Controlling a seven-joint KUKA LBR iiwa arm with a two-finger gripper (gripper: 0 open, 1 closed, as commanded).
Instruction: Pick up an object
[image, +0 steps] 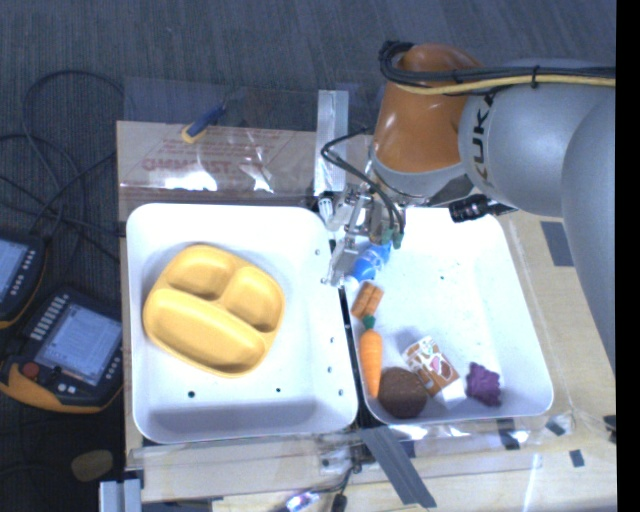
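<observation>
My gripper (362, 252) hangs under the orange wrist band, over the far left corner of the right bin (520, 300). A small blue object (370, 263) sits between its fingers, and the gripper is shut on it. Just below it in the right bin lie a short orange piece (367, 299) and a carrot (371, 361). Along the near edge of that bin are a brown lump (402, 391), a small printed packet (433, 366) and a purple object (483, 383).
The left bin (300, 400) holds a big yellow moulded object (212, 307). The ridge between the two bins (345, 340) runs right under the gripper. The grey arm (540, 130) covers the far right of the bench. A plastic sheet (215, 155) lies behind the left bin.
</observation>
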